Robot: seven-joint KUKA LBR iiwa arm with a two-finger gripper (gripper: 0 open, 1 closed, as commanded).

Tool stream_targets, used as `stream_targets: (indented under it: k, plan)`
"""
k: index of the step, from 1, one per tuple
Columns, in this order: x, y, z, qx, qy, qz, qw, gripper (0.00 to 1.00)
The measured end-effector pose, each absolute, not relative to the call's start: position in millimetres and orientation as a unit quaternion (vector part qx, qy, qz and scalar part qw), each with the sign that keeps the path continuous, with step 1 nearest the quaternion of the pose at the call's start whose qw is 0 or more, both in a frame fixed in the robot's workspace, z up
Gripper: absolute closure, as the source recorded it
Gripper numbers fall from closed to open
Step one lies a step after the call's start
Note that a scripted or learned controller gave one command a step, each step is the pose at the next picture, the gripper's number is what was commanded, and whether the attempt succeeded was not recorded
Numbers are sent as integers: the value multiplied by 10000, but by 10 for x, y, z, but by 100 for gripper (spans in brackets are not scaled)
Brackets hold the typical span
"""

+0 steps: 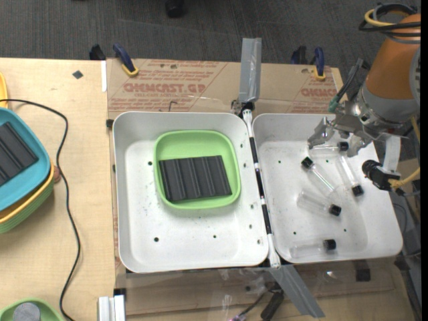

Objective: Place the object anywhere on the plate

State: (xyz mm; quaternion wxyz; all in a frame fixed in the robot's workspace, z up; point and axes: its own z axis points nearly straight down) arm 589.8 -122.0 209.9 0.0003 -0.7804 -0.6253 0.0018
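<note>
Lying just below end effector (332, 141): tube (321, 176)

The place was a robotics lab or research workshop. Two shallow white bins (134, 246) were set side by side on a wooden desk (47, 259), over a sheet of printed cardboard (174, 85) that was fixed with spring clamps (124, 59). An industrial arm (394, 65) with an orange band was mounted at the right side, with yellow cables (381, 15) above it. Grey office carpet (214, 19) and chair casters (175, 7) were seen behind the desk, and a black cable (67, 199) was laid across it.
</note>
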Motion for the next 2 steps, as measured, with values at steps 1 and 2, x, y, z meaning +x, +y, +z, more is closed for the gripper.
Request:
stream_targets:
  k: [1,2]
  plan:
    - [5704,-1363,2617,-8461,-5330,16,-3,0]
    - [5676,-1711,2668,-8832,-4689,19,0,0]
